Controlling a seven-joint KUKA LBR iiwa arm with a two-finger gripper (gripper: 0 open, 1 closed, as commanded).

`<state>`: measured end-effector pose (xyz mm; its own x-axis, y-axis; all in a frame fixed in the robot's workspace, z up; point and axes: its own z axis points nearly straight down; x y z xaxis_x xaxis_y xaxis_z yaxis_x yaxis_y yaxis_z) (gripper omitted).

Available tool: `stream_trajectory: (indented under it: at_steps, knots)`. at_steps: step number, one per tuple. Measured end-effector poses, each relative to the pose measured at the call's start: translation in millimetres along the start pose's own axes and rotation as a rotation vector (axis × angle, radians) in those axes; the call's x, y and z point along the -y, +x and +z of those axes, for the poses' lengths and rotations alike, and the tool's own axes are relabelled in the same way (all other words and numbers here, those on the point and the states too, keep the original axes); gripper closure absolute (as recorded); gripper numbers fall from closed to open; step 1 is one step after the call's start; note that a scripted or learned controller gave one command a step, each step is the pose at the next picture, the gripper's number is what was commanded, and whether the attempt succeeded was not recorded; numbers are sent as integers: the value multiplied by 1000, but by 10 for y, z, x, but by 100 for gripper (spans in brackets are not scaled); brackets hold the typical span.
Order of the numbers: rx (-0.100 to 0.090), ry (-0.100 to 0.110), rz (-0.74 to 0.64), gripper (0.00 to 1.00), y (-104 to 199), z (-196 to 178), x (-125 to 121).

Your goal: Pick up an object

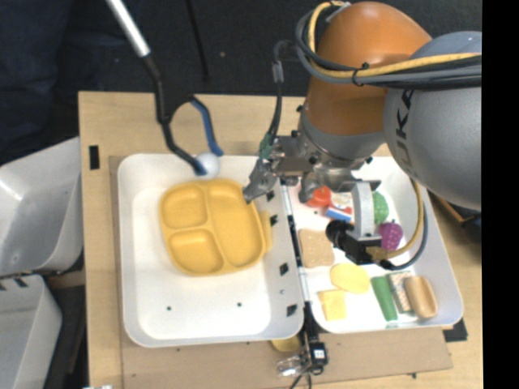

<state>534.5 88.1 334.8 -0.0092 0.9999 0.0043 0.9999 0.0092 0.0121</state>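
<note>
The gripper [324, 186] is hanging low over the top end of the right bin [442, 258], honestly can't tell how it's set since the wrist is blocking it. Something red-orange [318, 195] is sitting right under it, touching or not, can't say. Just below the gripper the tan bread slice [316, 248] is lying flat, then the yellow lemon-shaped piece [350, 278] and a cheese square [332, 305]. Purple grapes [391, 234] are sitting off to its right. The yellow divided plate [212, 227] is resting to its left in the left bin [138, 298].
</note>
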Motion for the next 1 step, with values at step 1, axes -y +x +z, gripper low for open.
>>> stream_trajectory:
  at_steps: [1]
  knots:
    - [2,6,3,0,283,-501,82]
